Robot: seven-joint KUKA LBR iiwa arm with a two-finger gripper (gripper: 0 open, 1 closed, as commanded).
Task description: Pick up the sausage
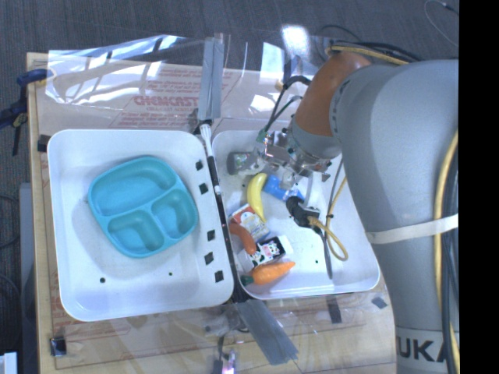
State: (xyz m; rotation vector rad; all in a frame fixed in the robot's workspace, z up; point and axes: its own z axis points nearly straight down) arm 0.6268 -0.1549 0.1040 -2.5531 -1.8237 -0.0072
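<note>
Reaching into the right bin (355, 267) of 2, with the sausage lying loose near the divider.

Sitting nearest, by the front wall: an orange carrot (273, 273). Lying just behind it, along the bin's left wall: the reddish sausage (242, 238). Curving beyond that: a yellow banana (256, 193). Hanging farthest back, just beside the banana's far end: the gripper (284, 170), its opening impossible to tell.

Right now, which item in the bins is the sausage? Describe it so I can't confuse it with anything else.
Look in the right bin, along its left wall beside the divider. The sausage lies there, below the yellow banana and above the carrot. It is a short reddish-brown link, darker and stubbier than the bright orange carrot.
</note>
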